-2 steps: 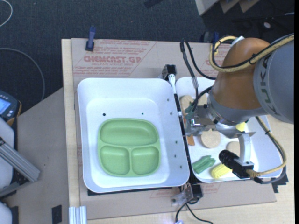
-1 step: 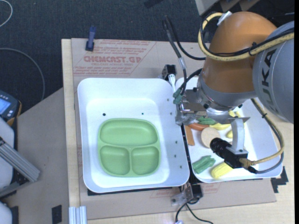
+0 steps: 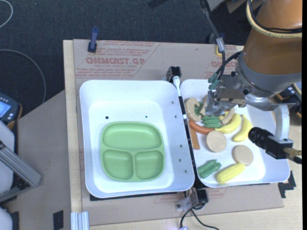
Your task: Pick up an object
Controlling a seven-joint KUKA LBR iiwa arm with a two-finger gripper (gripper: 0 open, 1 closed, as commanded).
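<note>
While the gripper [image 3: 217, 108] sits low over the toy food heaped in the right bin [image 3: 273, 174], near a green bean pod [image 3: 211, 121], I judge nothing lifted yet; finger state I cannot tell.

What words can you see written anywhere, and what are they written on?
"CHEMCAST. G P" in big red letters, on the brown board behind the left bin.
More red print in lines above and below that word on the same board: too small and blurred to read.
Red print on the board behind the right bin: partly hidden by the arm and blurred, not readable.
</note>
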